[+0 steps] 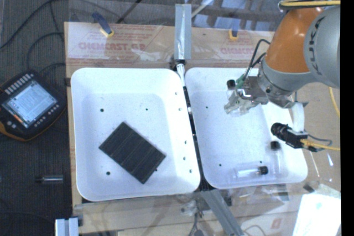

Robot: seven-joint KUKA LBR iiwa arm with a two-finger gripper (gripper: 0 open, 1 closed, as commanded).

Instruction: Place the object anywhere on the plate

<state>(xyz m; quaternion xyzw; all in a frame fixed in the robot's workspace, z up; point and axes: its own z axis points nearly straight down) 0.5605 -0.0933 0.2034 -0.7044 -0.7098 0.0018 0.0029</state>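
The gripper hangs over the upper middle of the right bin, carried by the grey arm with its orange band that enters from the right; whether it is open or closed cannot be told from this slanted view, and nothing is seen held in it. The object, a clear syringe-like tube with a dark cap, lies on the floor of the same bin near its lower edge, below and slightly right of the gripper, well apart from it. Its long axis runs roughly left to right, cap end to the right. The plate, a dark ribbed square, lies turned corner-up in the left bin, across the dividing rims from both tool and tube. The coming move, as judged here, is a descent toward the lower edge of the right bin, with the grasp set across the tube's axis, before any carry leftward.
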